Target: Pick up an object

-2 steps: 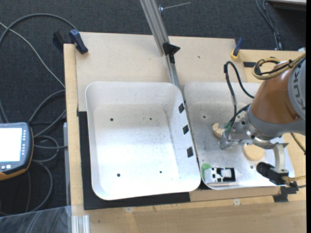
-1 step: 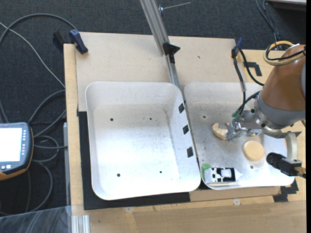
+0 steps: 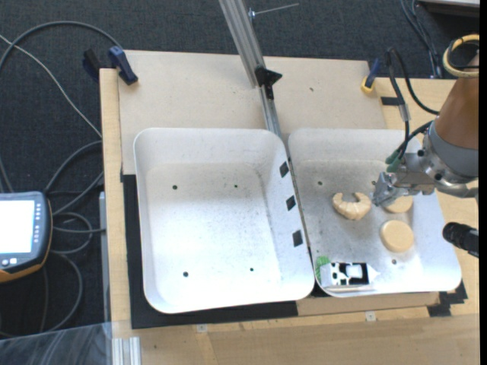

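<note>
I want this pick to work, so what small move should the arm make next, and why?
Probably a short shift toward the croissant-shaped piece. The end effector sits low in the right bin, just right of that piece, with nothing visibly gripped; the round piece lies farther off.

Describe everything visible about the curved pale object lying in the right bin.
The curved pastry-like piece is tan to cream, lumpy and crescent-shaped, probably a toy croissant, its arch toward the bin's far side. It lies flat on the right bin floor near the middle. The end effector is just to its right, very close; contact cannot be judged. A round tan disc lies apart, nearer the front.
</note>
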`<state>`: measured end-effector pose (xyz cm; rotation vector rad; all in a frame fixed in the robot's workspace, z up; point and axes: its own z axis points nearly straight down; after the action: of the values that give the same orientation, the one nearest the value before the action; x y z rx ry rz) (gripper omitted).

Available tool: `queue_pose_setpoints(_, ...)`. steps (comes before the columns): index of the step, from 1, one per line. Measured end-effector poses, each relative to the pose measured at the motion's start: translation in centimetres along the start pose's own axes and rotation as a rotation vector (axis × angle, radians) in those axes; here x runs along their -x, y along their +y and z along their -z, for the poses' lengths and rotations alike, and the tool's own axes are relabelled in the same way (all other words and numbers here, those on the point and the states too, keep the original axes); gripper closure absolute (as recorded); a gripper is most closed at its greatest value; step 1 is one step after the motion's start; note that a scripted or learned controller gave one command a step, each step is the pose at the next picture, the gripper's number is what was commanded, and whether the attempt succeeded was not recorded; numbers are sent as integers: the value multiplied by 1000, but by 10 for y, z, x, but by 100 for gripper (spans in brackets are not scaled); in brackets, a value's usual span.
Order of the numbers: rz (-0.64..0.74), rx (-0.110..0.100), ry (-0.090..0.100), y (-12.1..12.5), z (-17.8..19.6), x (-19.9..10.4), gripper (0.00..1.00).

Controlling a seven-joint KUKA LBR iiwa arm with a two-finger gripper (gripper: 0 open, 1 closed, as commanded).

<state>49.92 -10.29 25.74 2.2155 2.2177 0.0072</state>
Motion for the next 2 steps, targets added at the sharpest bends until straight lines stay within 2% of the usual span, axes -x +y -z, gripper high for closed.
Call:
queue_pose_setpoints(1, 1, -2, 1, 2, 42, 0, 100)
queue_pose_setpoints(2, 5, -8, 3, 4, 40, -48, 100)
